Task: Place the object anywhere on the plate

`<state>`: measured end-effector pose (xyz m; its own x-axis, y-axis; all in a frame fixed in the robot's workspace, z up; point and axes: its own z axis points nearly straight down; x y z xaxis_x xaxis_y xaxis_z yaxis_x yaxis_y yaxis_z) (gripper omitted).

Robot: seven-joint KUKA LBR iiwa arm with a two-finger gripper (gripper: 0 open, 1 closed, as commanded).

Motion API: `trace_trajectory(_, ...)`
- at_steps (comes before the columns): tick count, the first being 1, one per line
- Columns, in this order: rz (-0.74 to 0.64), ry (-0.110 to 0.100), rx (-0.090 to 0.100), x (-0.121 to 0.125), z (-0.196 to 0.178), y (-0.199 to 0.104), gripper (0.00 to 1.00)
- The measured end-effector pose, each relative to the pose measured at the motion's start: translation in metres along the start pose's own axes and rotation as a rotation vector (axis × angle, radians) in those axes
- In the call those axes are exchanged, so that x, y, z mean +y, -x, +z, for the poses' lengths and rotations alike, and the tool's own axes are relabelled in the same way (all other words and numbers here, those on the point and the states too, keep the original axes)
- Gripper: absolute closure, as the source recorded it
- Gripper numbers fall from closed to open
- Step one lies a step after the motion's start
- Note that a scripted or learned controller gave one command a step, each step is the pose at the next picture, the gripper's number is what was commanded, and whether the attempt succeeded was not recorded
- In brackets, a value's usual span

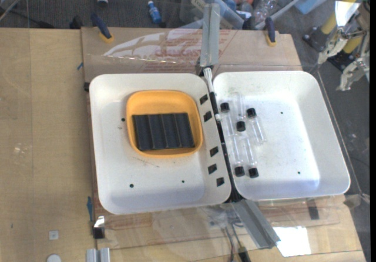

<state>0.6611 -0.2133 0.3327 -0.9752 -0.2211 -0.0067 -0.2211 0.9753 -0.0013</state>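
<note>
Bench [41,137] front bare wood; dark ribbed block [163,131] already lies on yellow plate [138,102], looks done; claw state: cannot tell.

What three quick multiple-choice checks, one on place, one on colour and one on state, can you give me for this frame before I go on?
1. Where is the plate?
A. In the left bin
B. In the right bin
C. On the bench outside both bins

2. What colour is the plate?
A. Blue
B. Orange-yellow
C. Green

3. How does the dark ridged object lie?
A. Flat on the plate
B. Leaning against the divider between the bins
C. Hanging over the bin's outer rim

Answers:
1. A, the plate sits inside the left bin's white walls.
2. B, its rim shows orange-yellow around the dark object.
3. A, the object rests flat within the plate's rim.
</note>
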Motion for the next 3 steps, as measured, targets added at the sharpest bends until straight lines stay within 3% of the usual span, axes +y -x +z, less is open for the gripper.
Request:
trace_trajectory(2,-0.405,0.001,0.0,-0.008,0.048,0.006,0.0)
trace_trajectory(3,-0.405,0.001,-0.001,-0.009,0.047,0.005,0.0)
